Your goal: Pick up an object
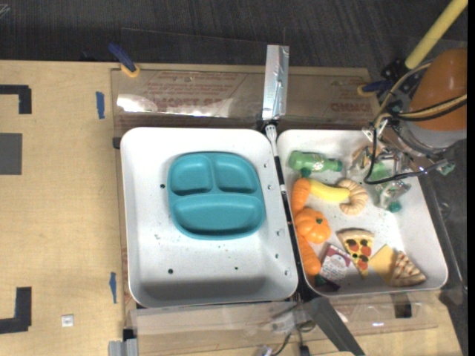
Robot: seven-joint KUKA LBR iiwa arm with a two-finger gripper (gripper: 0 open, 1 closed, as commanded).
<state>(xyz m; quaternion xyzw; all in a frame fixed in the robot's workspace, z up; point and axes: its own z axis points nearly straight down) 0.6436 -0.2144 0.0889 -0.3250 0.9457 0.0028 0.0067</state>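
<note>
Two white bins sit side by side on the bench. The left bin (148, 273) has just a teal divided plate (216, 194) in it, three sections, lying flat near the middle. The right bin (430, 228) is where all the toy food is: a green bottle (315, 162) up near the back, a yellow banana (331, 191) right under it with a tan pretzel-looking ring (355, 196) touching its end, an orange carrot (300, 196) along the left wall, a little orange pumpkin (312, 226) just below that, then a pizza slice (358, 246), a cheese wedge (382, 260) and a waffle-cone thing (406, 271) toward the front, plus a small purple packet (335, 262). The gripper (382, 170) hangs over the back right part of that bin, tangled in wires, and honestly I can't tell how it's set or whether it's got anything.
</note>
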